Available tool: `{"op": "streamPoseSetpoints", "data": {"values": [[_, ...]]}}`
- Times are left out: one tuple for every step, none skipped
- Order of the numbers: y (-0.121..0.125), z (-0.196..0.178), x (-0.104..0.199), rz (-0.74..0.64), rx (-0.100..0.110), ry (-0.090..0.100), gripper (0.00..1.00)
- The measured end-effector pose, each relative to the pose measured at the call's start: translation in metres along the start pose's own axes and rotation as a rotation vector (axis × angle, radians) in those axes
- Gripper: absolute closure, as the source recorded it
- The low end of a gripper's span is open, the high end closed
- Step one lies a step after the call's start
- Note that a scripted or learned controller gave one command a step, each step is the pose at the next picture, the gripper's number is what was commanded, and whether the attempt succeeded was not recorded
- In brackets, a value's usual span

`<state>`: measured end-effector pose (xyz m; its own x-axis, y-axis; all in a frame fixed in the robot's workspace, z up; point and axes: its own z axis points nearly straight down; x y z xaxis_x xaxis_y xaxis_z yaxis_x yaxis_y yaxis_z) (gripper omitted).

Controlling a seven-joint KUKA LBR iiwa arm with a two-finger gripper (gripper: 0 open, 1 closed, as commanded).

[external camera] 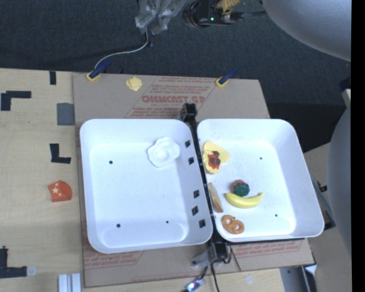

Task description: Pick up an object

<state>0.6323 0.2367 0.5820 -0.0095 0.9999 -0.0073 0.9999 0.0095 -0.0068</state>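
White bins (137, 122) lie apart from the blurred gripper (155, 17); whether it grips anything, cannot tell.

A wooden bench (34, 165) bears a cardboard sheet (171, 97) under two white bins (91, 228). A red toy (60, 191) lies at left, a yellow piece (134, 84) on the far cardboard.

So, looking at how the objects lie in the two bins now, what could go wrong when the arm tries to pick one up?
1. In the right bin, the banana touches the small green and red piece, so a grasp may catch both or push one away.
2. The stick-shaped piece and the pizza slice lie against the dividing wall, leaving little room for the end effector.
3. The fried egg in the left bin looks flat and may slip.
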Motion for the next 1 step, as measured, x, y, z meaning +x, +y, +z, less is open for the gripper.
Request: {"op": "streamPoseSetpoints", "data": {"values": [[-0.0918, 0.0505, -0.0024, 0.006, 0.003, 0.005, 1.00]]}}
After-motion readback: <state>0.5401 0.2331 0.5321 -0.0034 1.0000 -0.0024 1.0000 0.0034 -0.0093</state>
